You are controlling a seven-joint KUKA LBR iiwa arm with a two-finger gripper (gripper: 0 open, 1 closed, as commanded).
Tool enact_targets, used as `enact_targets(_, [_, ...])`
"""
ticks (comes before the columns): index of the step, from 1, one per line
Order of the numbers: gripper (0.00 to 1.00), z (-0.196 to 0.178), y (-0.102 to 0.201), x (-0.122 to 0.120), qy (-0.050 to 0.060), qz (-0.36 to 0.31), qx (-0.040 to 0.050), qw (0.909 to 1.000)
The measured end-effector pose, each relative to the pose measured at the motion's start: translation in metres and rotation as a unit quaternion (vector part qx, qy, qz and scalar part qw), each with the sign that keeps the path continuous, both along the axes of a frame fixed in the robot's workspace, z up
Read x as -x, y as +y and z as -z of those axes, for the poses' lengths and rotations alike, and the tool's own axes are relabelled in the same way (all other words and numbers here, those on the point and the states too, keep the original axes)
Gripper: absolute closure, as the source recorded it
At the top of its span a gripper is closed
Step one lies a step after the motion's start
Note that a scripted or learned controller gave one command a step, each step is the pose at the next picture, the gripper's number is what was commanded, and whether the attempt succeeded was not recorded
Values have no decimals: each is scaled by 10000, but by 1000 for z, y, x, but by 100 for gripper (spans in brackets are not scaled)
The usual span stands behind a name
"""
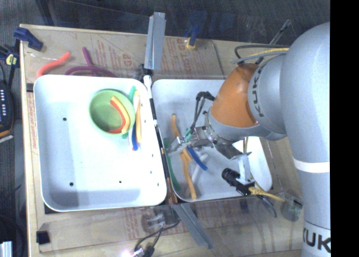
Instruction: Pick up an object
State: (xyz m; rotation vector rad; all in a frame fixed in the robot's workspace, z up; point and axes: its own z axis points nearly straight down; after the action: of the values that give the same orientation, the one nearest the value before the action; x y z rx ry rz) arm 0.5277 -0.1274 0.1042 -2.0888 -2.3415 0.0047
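In the bin on the view's right (174, 96), close to its left wall, the claw (182, 145) sits low over a small cluster of sticks. The arm comes in from the right w/ its orange band just above. Can't tell whether the claw is wide or narrow: the metal at the tip is too cluttered & blurred to read. Can't tell if it holds anything either.

A long orange stick (189, 180) runs from the upper part of this bin, passes at the claw, & goes on toward the bottom wall. A short blue stick (197, 160) lies just below & to the right of the claw, meeting the orange stick; touching or only crossing, can't say. A green stick (172, 174) lies along the left wall, just beside the claw.

Other bin (73, 160): green bowl (104, 115) in its upper middle, w/ orange, yellow & blue strips (137, 121) across the bowl's right rim. On the bench beyond that bin lie an orange piece (53, 64) & a purple piece (84, 70).
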Motion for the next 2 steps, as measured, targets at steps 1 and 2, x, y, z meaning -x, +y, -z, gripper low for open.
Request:
enact_targets(1, [100,-10,-1,0,13,-23,8,10000])
enact_targets(2, [100,-169,28,-40,-16,771,-1,9970])
